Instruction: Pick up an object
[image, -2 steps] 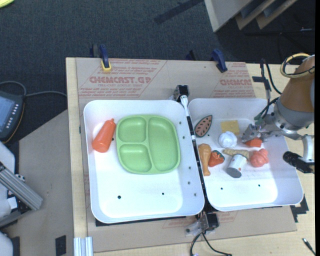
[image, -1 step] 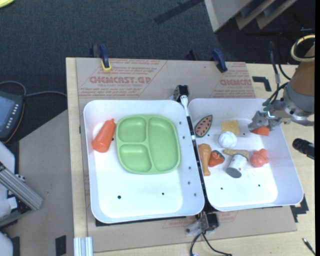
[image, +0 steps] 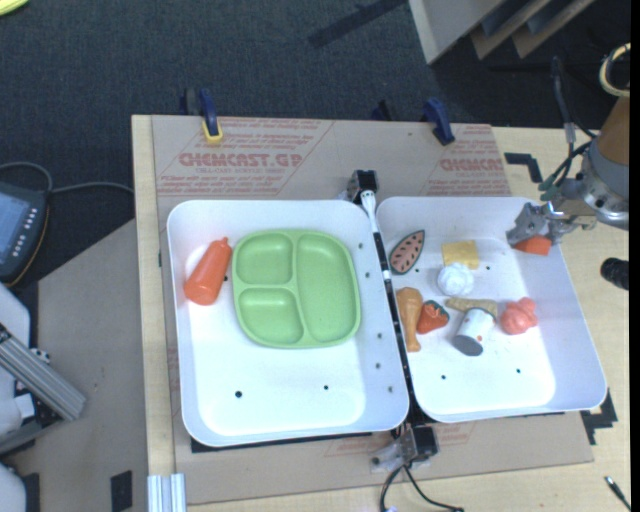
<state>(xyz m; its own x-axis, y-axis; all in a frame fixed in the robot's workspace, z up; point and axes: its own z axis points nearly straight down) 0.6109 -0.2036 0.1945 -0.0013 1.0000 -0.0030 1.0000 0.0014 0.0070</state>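
Seemingly mid-lift, we saw the grey two-finger gripper (image: 533, 236) at the upper right edge of the right-hand shallow white bin (image: 520, 385), its fingers closed on a small orange block (image: 537, 245). We judged that the next move called for a steady raise clear of the bin wall.

We see a small orange-red object (image: 537, 245) between the gripper's (image: 532, 237) fingers at the far right edge of the right bin (image: 560, 390), up near its far right corner. Its shape is too small to tell.
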